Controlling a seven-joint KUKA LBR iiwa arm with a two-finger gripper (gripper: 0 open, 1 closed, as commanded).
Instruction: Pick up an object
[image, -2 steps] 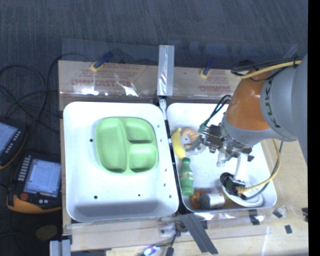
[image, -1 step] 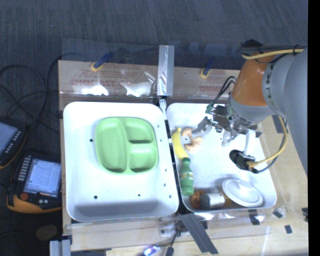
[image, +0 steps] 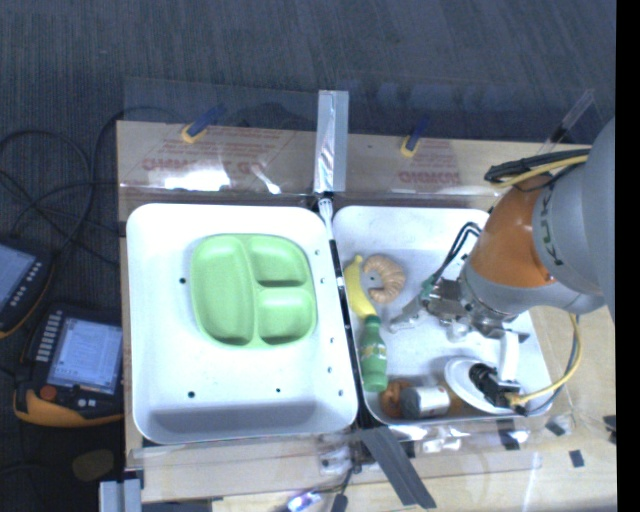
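Gripper: I see the gripper low inside the right bin, about mid-bin, reaching leftward from the arm that covers the bin's right side.
Jaws: I cannot tell how far apart they stand – the metal parts at the tip blur together from this angle. I see nothing clearly between them, so I do not count anything as held.
Contact: the tip sits just beside the bagel, to its right; whether it touches I cannot tell.
Bagel: tan ring, near the right bin's upper left corner.
Banana: yellow, lying along the right bin's left wall, just beside the bagel.
Green bottle: lying lengthwise along the same left wall, below the banana, its end near the bottom edge.
Brown item with a silver can: at the right bin's bottom edge, left of centre; their exact shapes are hard to make out.
White dish: near the bottom right corner, partly under the arm's cabling.
Left bin: holds a green divided tray, centred toward its upper half, clear of all four walls.
Open room: bare white floor shows in the middle of the right bin, between the bottle and the gripper – the objects crowd the left wall and the bottom edge. The left bin has bare floor along its bottom edge.
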